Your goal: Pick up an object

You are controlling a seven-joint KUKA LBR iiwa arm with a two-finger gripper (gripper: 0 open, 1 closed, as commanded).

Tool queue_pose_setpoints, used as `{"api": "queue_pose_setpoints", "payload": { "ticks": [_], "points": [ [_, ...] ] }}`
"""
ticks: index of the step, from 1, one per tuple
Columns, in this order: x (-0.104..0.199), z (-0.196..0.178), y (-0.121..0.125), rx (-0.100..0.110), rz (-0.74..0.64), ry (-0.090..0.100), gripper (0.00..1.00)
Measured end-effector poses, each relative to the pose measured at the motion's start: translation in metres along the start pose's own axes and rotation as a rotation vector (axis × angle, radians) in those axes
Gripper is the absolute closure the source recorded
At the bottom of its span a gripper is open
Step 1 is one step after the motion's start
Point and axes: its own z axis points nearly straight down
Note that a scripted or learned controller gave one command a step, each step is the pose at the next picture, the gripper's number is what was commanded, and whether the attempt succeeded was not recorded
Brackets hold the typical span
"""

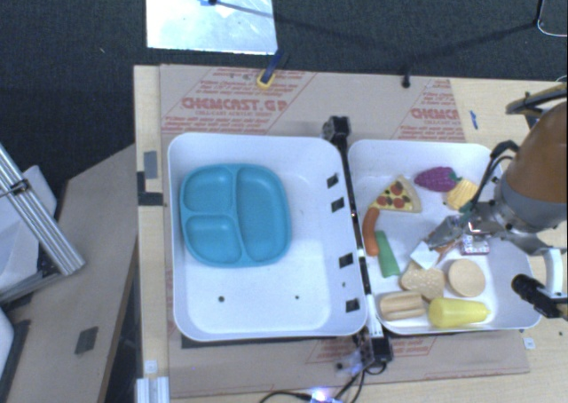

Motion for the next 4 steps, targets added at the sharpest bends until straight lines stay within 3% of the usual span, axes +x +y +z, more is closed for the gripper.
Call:
{"api": "queue_pose_setpoints", "payload": {
  "ticks": [1,2,4],
  "points": [
    [0.001,0.028,0.001,-0.005,-0.003,0.0,0.0],
    [0.0,0.019,0.002,-0.008,0.0,-0.001,1.0],
    [0.0,-0.093,-0.003,-0.012,-0.003,-0.004,1.0]
  ]
}}
